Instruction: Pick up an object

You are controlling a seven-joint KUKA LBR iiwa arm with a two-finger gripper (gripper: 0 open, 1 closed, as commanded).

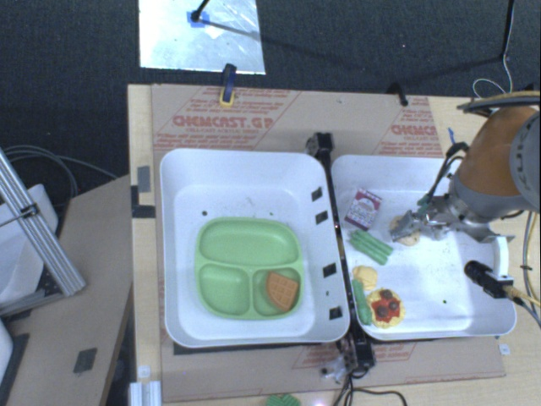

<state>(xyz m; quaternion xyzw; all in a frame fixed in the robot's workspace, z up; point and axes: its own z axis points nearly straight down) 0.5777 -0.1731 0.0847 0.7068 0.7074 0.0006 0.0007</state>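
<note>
Small tan rounded object (409,236) lay in right bin's middle, at gripper's tip, red-and-white box (363,208) tilted near left wall, green beans (371,246) slanted below it, yellow piece (365,276) lower, pizza slice (385,306) at front-left corner.

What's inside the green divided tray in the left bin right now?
The green tray holds one waffle-like toy in its lower right compartment. What lies beneath the waffle is covered.

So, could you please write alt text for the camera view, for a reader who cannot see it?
The gripper reaches from the right into the right bin, over a small tan object near a red-and-white packet and green sticks. The left bin holds a green divided tray with a waffle.
</note>
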